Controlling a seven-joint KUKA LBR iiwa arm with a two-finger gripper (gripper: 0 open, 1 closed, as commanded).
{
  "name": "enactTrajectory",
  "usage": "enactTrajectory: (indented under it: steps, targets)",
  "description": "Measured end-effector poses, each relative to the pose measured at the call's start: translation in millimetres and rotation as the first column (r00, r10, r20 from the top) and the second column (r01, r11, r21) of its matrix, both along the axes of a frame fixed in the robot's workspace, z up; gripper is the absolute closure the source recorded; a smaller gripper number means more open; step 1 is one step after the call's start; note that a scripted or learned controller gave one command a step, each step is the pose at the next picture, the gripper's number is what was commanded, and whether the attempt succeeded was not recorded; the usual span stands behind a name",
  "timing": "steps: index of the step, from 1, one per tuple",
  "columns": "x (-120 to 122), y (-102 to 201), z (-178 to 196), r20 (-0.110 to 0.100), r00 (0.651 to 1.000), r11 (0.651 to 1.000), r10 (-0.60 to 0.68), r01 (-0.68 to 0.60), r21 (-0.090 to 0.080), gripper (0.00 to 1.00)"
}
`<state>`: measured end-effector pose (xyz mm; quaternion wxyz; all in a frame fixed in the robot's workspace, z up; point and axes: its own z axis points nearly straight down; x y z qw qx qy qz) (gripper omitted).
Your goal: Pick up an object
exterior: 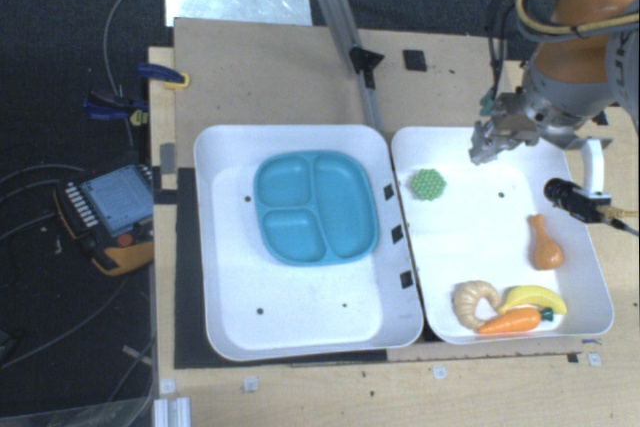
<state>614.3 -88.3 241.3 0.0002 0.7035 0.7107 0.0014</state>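
Objects are seen in the right bin (440, 215): a green ball (428, 184), chicken leg (544, 244), croissant (474, 301), banana (534, 298) and carrot (510, 321). The gripper (487, 148) is poised over the bin's upper edge, nothing seen gripped; its opening cannot be told.

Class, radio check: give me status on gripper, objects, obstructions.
Two-finger gripper over right white bin's far edge, holding nothing. Round green bumpy ball nearest. Nothing between them.
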Motion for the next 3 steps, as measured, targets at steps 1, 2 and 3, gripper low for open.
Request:
enactTrajectory:
  steps: [1, 2, 3]
  targets:
    - [-10.2, 60.8, -5.8, -0.002, 1.0, 1.0, 0.001, -0.001, 0.001, 1.0]
    - [-20.9, 116.7, -17.5, -0.003, 1.0, 1.0, 0.001, -0.001, 0.001, 1.0]
    - [-33.9, 173.6, -7.8, -0.002, 1.0, 1.0, 0.001, -0.001, 0.001, 1.0]
